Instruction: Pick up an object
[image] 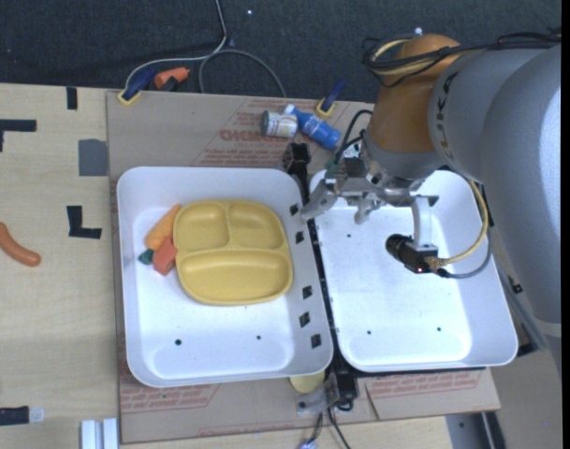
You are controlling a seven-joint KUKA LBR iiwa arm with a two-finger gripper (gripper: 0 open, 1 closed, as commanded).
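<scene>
Grey KUKA arm [509,148], looming closest to the lens, hangs over the right bin with its target lying in the other one.

From left: an orange sausage-shaped toy [16,244] lies on the bench; the left white bin [219,363] holds a yellow compartmented plastic plate [234,252] with a small orange-and-red carrot-like toy [159,242] touching its left edge. The two-finger gripper [364,199] hovers over the right white bin [425,344], near the divider; whether the jaws are parted cannot be told. Every pickable object lies to the gripper's left, across the divider, the plate's long axis running left to right.
</scene>
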